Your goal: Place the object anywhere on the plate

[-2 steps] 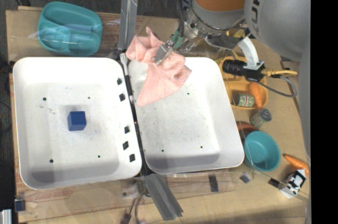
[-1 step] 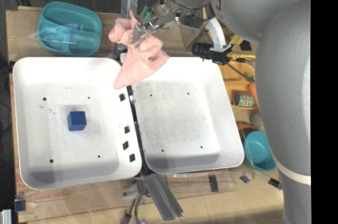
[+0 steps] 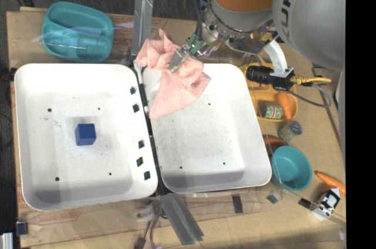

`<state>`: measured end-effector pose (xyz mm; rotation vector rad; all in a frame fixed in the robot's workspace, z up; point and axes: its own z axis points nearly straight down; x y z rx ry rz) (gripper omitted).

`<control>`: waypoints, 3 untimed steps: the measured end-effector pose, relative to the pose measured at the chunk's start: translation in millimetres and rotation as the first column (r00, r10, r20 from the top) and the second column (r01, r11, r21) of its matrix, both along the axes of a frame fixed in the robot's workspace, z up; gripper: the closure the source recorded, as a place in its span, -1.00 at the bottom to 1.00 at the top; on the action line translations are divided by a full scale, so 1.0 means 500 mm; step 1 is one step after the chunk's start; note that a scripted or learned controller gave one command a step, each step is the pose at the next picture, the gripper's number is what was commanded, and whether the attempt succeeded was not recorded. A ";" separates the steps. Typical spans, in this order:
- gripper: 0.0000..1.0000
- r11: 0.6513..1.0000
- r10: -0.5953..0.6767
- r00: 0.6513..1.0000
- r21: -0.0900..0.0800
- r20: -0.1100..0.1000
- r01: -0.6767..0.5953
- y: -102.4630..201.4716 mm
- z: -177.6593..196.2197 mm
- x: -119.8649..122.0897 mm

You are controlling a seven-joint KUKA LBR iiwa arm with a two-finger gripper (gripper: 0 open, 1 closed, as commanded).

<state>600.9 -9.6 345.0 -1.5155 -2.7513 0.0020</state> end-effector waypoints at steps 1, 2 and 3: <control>1.00 0.998 -0.068 0.998 -0.001 -0.001 0.068 0.084 -0.076 0.096; 1.00 0.993 0.115 0.993 0.000 0.001 -0.115 0.019 -0.032 0.112; 1.00 0.989 0.148 0.989 0.000 -0.003 -0.148 0.172 -0.133 0.006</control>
